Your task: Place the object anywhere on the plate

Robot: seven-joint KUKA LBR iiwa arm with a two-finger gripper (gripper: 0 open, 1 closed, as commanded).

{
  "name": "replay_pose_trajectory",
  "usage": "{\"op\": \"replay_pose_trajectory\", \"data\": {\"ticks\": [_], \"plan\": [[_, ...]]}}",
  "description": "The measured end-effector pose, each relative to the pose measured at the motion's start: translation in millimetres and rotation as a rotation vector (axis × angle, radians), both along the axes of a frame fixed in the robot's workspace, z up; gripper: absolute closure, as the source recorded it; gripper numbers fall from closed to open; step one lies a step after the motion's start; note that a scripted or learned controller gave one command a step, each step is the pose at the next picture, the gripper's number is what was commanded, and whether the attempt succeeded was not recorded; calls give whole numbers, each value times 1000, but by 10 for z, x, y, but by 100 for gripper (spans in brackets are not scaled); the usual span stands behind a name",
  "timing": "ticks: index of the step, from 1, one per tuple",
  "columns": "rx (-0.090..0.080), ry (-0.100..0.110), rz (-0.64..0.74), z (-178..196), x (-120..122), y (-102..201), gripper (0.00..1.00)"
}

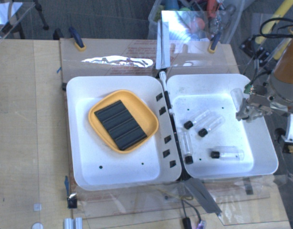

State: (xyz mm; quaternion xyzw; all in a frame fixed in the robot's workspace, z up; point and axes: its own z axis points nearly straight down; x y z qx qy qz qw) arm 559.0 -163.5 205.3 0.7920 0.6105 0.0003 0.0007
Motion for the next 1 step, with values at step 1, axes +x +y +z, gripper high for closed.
{"op": "replay_pose_trajectory", "data": {"ticks": [1], "plan": [[0, 0, 0, 1, 0, -1, 0]]}}
